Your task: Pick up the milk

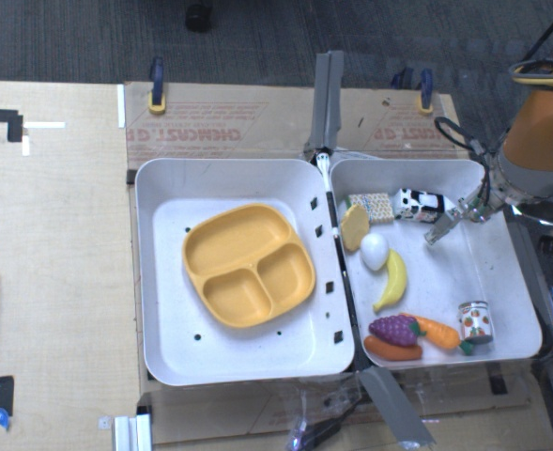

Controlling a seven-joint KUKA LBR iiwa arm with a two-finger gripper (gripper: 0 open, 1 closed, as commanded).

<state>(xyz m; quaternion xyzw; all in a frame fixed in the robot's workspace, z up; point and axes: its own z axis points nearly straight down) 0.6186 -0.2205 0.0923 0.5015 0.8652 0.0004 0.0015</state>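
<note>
Carrot lies nearest — tool, fingers apart, beside the milk.

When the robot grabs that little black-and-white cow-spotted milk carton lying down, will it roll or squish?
The small black-and-white cow-spotted milk carton lies on its side near the right white bin's back wall, so it probably can't tip further. It looks boxy, so it would likely slide rather than roll. It seems a small toy, probably light; I can't tell whether it squishes. The gripper is right beside it.

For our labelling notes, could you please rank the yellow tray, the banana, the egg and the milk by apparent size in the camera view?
1. yellow tray, by far the largest.
2. banana.
3. milk and egg look alike in size, so I won't rank them.
</note>
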